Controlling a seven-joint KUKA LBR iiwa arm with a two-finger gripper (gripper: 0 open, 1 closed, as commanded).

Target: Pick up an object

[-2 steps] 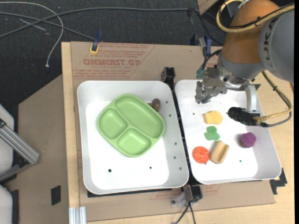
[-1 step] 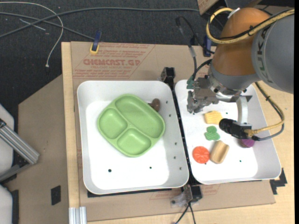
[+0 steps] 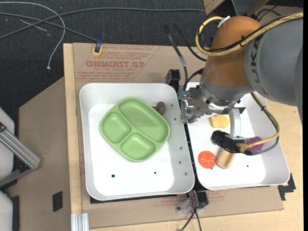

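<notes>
Starting nearest, two white bins sit side by side on cardboard (image 3: 48, 129). Toward 8 o'clock in the right bin (image 3: 255, 171) lies a red disc (image 3: 207, 159), with a tan cylinder (image 3: 224, 159) just beside it at its 3 o'clock. A purple piece (image 3: 258, 144) lies near 3 o'clock of that bin, partly hidden by cable. Farther back, at about 10 o'clock, a yellow block (image 3: 220, 121) rests on the bin floor. The gripper (image 3: 191, 107) hangs at 10 o'clock of the yellow block, over the right bin's wall where it meets the left bin (image 3: 130, 179). The wrist covers it, so I cannot tell whether it is parted, closed or gripping anything. A green plate (image 3: 135, 128) with three compartments lies in the left bin's middle, a little toward 12 o'clock. A small brown lump (image 3: 160, 108) sits just beside the plate's rim at 1 o'clock, near the gripper. The arm (image 3: 274, 57), with its orange band (image 3: 231, 42), comes in from 2 o'clock. Farthest, a blue clip (image 3: 99, 42) sits at the cardboard's far edge, and thin cables (image 3: 33, 16) trail on dark floor.
</notes>
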